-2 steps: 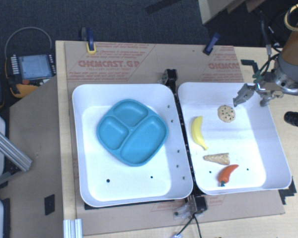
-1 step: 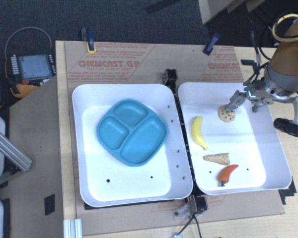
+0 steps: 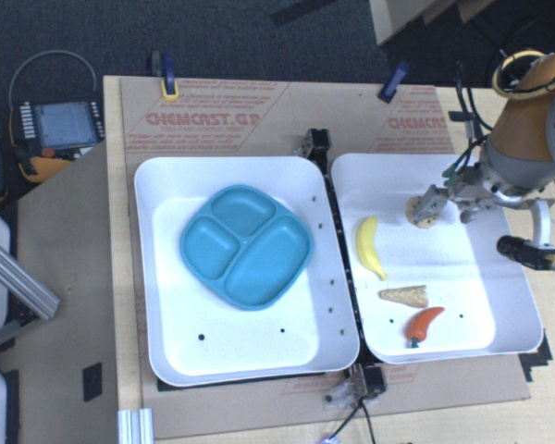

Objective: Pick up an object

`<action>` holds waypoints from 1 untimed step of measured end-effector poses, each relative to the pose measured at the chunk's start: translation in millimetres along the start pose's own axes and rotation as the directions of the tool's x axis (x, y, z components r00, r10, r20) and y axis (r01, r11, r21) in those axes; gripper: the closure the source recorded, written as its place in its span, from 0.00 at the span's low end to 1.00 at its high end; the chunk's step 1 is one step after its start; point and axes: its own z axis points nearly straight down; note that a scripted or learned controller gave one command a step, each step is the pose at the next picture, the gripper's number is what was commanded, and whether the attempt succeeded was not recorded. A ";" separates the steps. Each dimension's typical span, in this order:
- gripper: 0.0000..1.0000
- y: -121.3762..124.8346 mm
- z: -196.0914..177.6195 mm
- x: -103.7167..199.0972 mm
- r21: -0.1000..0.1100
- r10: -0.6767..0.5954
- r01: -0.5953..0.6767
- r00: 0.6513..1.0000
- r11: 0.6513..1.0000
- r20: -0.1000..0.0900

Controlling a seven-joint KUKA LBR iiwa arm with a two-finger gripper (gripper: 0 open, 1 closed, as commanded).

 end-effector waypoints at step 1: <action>0.00 -0.2 31.7 0.5 0.000 -0.001 0.001 1.000 1.000 0.000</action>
